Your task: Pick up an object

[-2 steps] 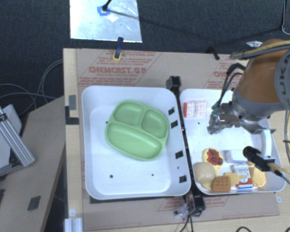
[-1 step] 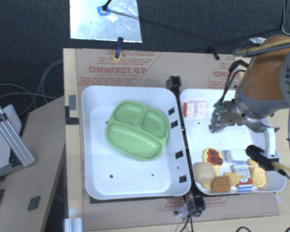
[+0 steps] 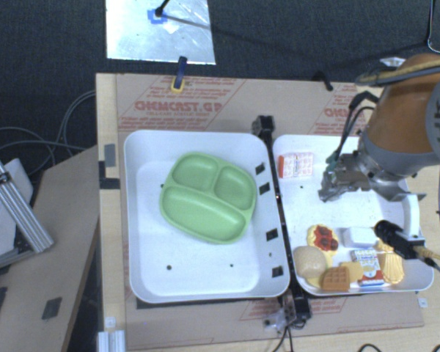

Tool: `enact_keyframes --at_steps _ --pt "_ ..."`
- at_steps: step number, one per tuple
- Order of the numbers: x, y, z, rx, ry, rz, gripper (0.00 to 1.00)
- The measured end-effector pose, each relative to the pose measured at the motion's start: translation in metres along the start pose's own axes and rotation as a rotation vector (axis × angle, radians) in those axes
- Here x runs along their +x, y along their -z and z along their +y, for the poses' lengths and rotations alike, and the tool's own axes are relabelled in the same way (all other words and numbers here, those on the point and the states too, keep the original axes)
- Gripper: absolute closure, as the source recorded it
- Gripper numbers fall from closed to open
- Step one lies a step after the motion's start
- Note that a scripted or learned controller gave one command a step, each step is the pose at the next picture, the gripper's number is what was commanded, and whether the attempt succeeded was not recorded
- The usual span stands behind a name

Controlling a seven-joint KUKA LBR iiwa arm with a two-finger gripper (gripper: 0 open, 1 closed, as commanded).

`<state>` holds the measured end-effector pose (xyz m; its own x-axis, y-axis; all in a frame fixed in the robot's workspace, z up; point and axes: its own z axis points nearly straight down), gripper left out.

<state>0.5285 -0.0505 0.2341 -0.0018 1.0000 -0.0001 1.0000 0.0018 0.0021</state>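
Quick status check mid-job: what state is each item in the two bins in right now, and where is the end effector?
Green divided plate: flat, right side up, alone in the left bin.
Red-and-white packet: flat, top of right bin.
Toy foods: clustered at the right bin's lower edge.
End effector: over the right bin, above the cluster, nothing seen between its fingers.

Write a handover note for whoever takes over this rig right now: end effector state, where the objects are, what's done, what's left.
End effector: over the right bin, above bare floor; nothing visibly held.
Objects: toy foods clustered at the right bin's near end, including a pizza slice, bread roll and waffle; red-and-white packet at the far end. Green divided plate in the left bin.
Done: nothing picked.
Left: grasp one object and lift.
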Motion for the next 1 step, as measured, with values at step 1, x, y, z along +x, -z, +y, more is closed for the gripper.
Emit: enact_keyframes --at_steps 1 --pt "0.0089 -0.0048 0.0058 0.000 0.003 0.000 1.00"
